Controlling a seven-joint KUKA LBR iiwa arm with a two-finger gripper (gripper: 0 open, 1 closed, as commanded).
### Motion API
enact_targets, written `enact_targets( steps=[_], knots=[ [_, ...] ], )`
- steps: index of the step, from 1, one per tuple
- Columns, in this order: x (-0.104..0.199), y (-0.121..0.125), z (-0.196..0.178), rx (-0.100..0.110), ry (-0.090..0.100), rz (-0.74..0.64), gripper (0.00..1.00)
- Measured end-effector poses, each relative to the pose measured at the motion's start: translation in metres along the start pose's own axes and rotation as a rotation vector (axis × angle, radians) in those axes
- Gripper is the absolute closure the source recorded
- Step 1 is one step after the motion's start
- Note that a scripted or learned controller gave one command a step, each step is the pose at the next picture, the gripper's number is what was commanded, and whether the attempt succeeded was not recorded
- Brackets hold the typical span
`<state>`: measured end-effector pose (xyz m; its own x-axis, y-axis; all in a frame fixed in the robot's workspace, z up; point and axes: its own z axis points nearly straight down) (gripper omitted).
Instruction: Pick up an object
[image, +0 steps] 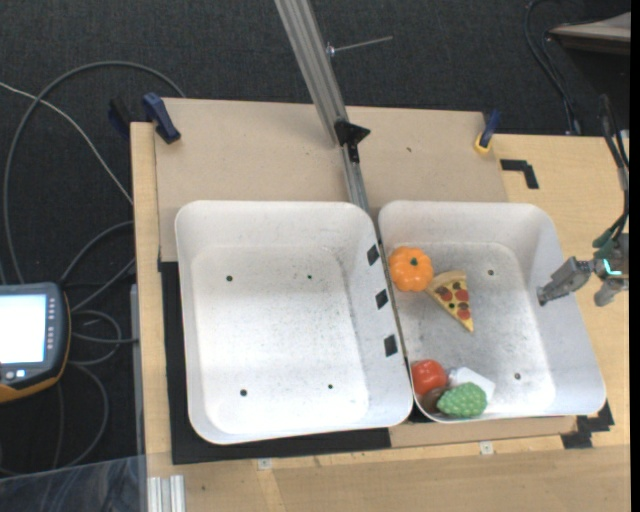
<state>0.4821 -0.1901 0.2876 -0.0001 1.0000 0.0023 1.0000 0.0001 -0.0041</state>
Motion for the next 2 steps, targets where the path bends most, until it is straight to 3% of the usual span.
enact_targets(
  steps=[1,2],
  knots=[
    [0.0,0.001,-0.002,-0.004,-0.001,-0.001,0.0],
    [-0.007,0.007,0.055,0.002,0.001,0.001,0.0]
  ],
)
